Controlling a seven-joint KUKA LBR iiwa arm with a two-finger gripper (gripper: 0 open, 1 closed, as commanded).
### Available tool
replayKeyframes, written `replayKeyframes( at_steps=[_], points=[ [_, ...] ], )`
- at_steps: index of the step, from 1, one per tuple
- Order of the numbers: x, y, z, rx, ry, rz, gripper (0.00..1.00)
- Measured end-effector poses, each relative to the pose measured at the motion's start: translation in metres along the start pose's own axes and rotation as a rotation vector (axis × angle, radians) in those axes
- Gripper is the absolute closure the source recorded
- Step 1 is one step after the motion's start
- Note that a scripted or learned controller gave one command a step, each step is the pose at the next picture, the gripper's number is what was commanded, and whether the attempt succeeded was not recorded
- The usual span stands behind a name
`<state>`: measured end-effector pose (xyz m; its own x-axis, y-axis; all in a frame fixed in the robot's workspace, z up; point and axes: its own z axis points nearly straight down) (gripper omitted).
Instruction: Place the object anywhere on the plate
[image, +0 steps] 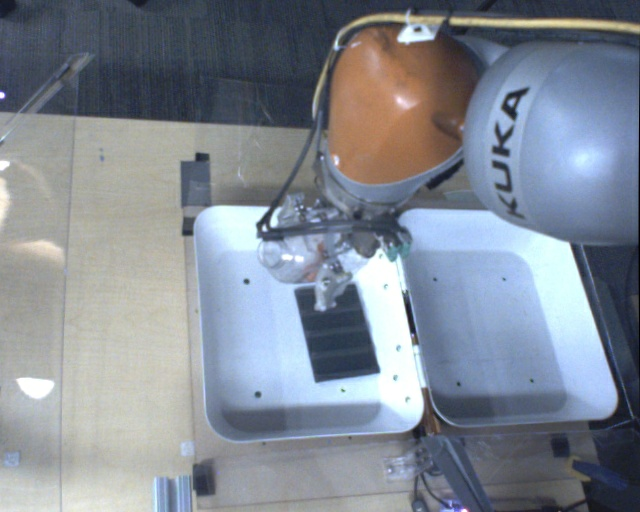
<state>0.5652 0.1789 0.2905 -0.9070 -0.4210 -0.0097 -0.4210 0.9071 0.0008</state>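
A black, ribbed rectangular plate (341, 338) lies flat in the left white bin (232, 400), slightly right of its middle. My gripper (328, 292) hangs under the orange wrist band, right over the plate's far edge. A clear, glassy rounded thing (283, 257) shows just left of the gripper, over the bin's far part. I cannot tell whether it is held or is part of the tool. The wrist hides what lies directly beneath it.
The right white bin (500, 330) sits beside the left one, with a narrow seam between them. The big grey arm covers the far right of the bench. Bare wooden bench (100, 300) stretches to the left. Small black brackets (196, 185) stand at the bin corners.
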Motion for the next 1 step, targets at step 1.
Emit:
replayKeyframes(
  at_steps=[1],
  points=[
    [0.0018,-0.0175,-0.0037,0.001,0.0,-0.057,0.0]
  ],
)
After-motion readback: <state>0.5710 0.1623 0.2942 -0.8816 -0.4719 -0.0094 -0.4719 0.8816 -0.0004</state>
